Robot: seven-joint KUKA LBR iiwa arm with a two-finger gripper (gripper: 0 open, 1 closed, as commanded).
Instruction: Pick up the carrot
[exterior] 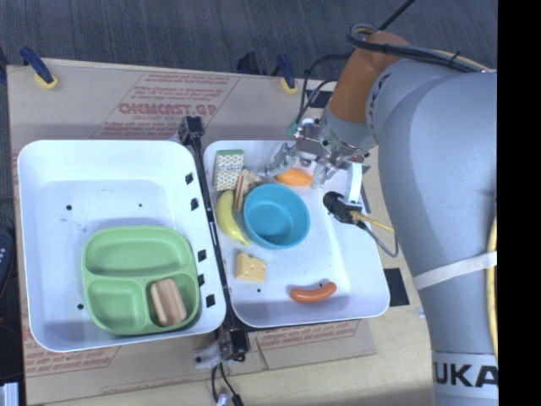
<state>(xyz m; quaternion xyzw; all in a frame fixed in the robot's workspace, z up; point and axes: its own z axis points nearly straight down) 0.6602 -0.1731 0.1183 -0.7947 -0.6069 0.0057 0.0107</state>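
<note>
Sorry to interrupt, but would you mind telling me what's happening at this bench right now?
The robot arm has its gripper down at the back of the right bin, right over the carrot beside the blue bowl. The carrot lies on the bin floor. A green tray sits in the left bin.

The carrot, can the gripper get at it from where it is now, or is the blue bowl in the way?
Probably yes. The gripper sits right over the carrot at the back of the right bin. The blue bowl lies just in front of the carrot, not over it.
</note>
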